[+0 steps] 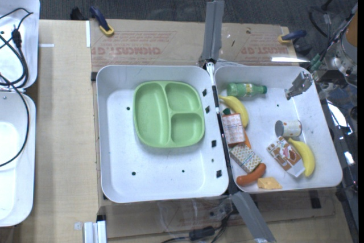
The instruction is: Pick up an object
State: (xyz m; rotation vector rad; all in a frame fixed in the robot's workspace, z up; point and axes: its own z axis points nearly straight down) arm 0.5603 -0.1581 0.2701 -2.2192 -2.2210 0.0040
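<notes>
Near right bin's upper right edge hangs the pincer, finger spread unclear, nothing visibly held. Closest candidate, small cup, lies just below it, toward the bin's middle; green bottle lies crosswise, farther left.

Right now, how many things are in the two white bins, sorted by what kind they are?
Bananas: 2
Boxes and packets: 3
Bottle: 1
Cup: 1
Sausage: 1
Cheese piece: 1
Green plate: 1
Total: 10
</notes>
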